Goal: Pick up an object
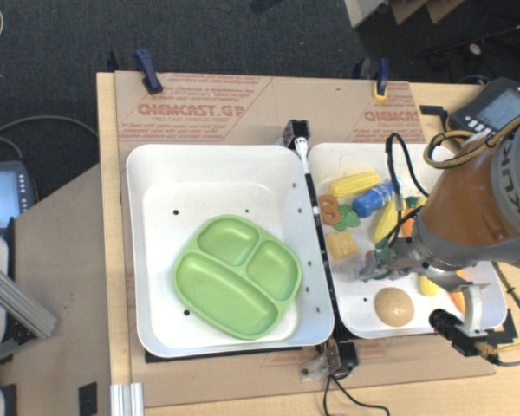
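Brown paper-covered bench stands on dark carpet.

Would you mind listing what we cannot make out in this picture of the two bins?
1. Gripper, camera view: blurred and partly under the arm's wrist, so its finger state is unclear.
2. Orange piece, camera view: mostly behind the arm, kind unclear.
3. Right bin, camera view: its right part is covered by the arm.
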Robot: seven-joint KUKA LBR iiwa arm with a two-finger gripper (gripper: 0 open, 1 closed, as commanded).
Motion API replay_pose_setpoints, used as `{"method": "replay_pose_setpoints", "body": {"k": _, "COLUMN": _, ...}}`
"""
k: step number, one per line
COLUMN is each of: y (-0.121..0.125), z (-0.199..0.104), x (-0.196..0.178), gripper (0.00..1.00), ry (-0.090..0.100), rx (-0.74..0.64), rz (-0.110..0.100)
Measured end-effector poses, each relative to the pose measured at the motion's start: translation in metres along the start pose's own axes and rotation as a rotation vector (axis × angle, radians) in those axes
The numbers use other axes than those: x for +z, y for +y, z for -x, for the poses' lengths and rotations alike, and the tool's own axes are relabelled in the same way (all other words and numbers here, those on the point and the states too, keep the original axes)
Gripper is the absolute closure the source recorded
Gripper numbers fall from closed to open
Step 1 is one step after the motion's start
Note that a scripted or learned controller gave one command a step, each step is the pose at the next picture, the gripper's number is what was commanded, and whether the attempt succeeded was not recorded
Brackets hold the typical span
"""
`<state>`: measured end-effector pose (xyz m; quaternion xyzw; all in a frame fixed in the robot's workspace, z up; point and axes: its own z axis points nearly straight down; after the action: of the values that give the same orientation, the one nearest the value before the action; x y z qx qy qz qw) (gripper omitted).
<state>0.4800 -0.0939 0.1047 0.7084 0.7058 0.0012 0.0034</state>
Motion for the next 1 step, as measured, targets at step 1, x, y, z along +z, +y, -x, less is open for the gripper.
{"method": "replay_pose_setpoints", "body": {"k": 1, "y": 0.0539, "z": 0.0065, "x": 0.0215, "gripper": 1.0, "ry": 0.001, "rx": -0.005, "rz": -0.002}}
